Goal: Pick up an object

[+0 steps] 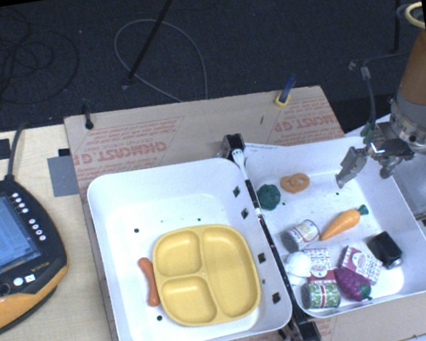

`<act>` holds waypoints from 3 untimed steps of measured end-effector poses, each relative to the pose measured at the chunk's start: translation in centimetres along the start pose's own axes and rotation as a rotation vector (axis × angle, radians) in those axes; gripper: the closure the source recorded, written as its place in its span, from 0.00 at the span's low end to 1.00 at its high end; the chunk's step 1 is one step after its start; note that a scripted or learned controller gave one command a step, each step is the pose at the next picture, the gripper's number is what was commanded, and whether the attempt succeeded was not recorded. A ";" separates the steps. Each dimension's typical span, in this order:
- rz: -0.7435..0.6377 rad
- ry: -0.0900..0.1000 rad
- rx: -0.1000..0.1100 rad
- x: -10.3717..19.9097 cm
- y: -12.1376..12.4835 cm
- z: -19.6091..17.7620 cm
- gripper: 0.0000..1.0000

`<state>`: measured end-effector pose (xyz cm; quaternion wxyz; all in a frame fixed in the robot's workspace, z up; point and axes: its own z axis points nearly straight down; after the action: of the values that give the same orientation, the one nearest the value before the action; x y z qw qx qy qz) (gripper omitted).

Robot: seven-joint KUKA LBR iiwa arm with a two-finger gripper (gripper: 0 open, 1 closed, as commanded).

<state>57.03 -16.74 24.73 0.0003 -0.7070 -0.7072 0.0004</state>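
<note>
Your end effector [367, 164], fingers spread and pinching nothing, hangs just beyond the carrot [341, 223] in the right bin [421, 252], where packets crowd so close below it that a descent could clip or shove a neighbour.

Right bin [423, 268] — far half open, bar pretzel [294, 183] and green ball [268, 195] | near half packed: carrot [341, 223], can [321, 295], black block [385, 248] | Left bin [123, 213] — tray [206, 274] and sausage [148, 281] crowd the near part.
</note>
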 end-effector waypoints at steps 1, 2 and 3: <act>0.001 0.001 0.000 2.8 -1.1 15.9 0.00; 0.002 0.002 0.001 1.9 -8.0 15.9 0.00; 0.000 0.001 0.000 5.5 2.3 8.6 0.00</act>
<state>59.30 -11.24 16.12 0.0006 -0.7069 -0.7074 0.0002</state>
